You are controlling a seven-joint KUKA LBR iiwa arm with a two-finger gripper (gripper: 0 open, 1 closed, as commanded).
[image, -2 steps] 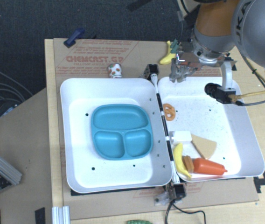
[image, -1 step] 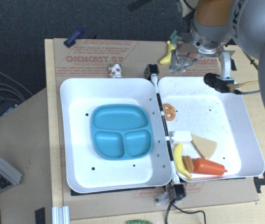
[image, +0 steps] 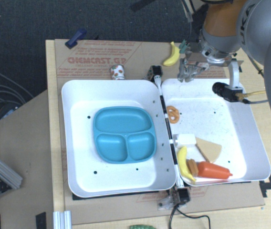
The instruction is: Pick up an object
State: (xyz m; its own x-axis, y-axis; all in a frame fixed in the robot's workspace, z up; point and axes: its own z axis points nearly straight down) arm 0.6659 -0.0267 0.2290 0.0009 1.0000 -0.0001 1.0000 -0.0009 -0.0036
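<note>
Tabletop (image: pixel 102 56): a brown board that carries two white bins side by side; loose bits lie along its far edge, out of play.
Left bin (image: pixel 73 142): holds one thing, a blue tray (image: pixel 124 133) with three wells, flat in the middle, likely a spot to drop things into.
Cup (image: pixel 118 71): small and patterned, on the tabletop just beyond the left bin's far edge.
Far banana (image: pixel 172 55): yellow, on the tabletop beyond the right bin's far left corner, just left of the claw, outside both bins.
Right bin (image: pixel 250 128): carries the things to pick, most of them crowded at its near left corner, its far half bare.
Pretzel (image: pixel 173 114): alone by the bin's left wall, apart from the cluster, so the easiest to reach cleanly.
White block (image: pixel 185 139): by the left wall, touching the wedge's corner.
Near banana (image: pixel 183 163): along the left wall at the near corner, beside a small orange piece.
Wedge (image: pixel 209 150): tan, just above the carrot.
Carrot (image: pixel 213 171): orange, along the near edge.
Claw (image: pixel 189 74): points down over the right bin's far left corner, nothing between its fingers; open or closed, I cannot tell. It looks well apart from the cluster, so no grasp is set up yet.
</note>
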